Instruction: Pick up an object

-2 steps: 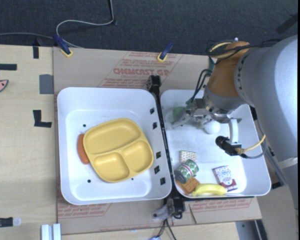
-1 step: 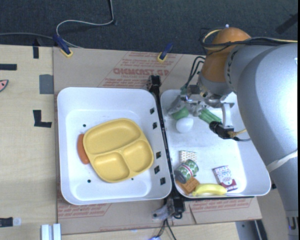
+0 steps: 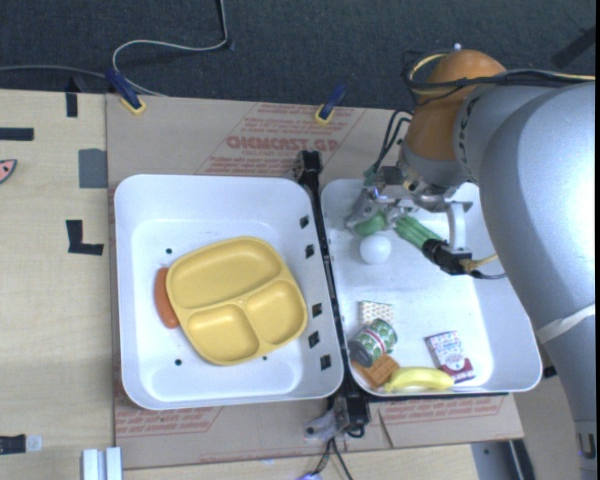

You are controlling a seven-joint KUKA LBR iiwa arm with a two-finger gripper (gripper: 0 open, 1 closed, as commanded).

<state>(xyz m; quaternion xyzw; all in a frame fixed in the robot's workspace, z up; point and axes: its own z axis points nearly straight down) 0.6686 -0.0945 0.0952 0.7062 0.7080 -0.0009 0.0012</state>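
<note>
Two shallow white bins are seen side by side on a cardboard sheet laid over the desk (image 3: pixel 40 298). In the left bin (image 3: pixel 140 368), a yellow divided tray (image 3: pixel 236 298) is placed near the middle, and an orange-red hot-dog-shaped toy (image 3: pixel 164 298) is tucked against its left edge, partly covered by it. The gripper (image 3: pixel 380 213) is lowered into the back of the right bin (image 3: pixel 500 348), with the grey arm (image 3: pixel 540 188) filling the space to the right. Whether anything is clamped, or how far the fingers are spread, cannot be told from this angle. A white ball (image 3: pixel 375 249) is seen just in front of the gripper, and a green object (image 3: pixel 412 232) lies close beside it, under the wrist. Near the front wall of the right bin, a small green can (image 3: pixel 375 340), a banana (image 3: pixel 421 379), a red-and-white packet (image 3: pixel 448 354) and a checked wrapper (image 3: pixel 376 311) are gathered.
</note>
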